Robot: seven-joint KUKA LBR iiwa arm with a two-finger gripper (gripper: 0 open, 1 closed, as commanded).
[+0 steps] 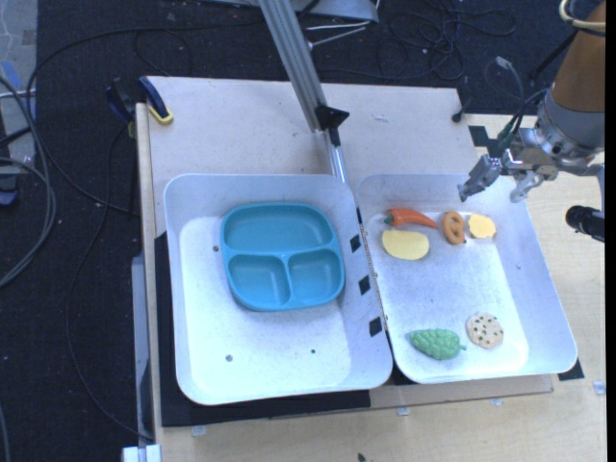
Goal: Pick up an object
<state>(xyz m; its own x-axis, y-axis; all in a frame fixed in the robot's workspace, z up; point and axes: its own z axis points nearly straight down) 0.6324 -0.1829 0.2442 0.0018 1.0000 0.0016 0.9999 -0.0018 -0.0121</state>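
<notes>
The right bin (539, 296) serves as the landmark here. Along its far part lie an orange carrot (412, 218), a yellow potato-shaped piece (405, 245) just in front of the carrot, a small brown doughnut (453, 226) standing on edge, and a yellow slice (481, 226) touching the doughnut's right side. In the bin's near part sit a green leafy piece (436, 343) and, just to its right, a chocolate-chip cookie (484, 330). The gripper (500, 186) hangs over the bin's far right corner, above and slightly beyond the yellow slice, its two fingers spread apart with nothing between them. The grey arm (577, 114) with its orange band reaches in from beyond the bin's right edge. Touching the bin's left edge is the left bin (192, 354), which holds a blue divided plate (282, 256) with three compartments. A metal pole (294, 46) slants down toward the seam between the two bins at their far side.
</notes>
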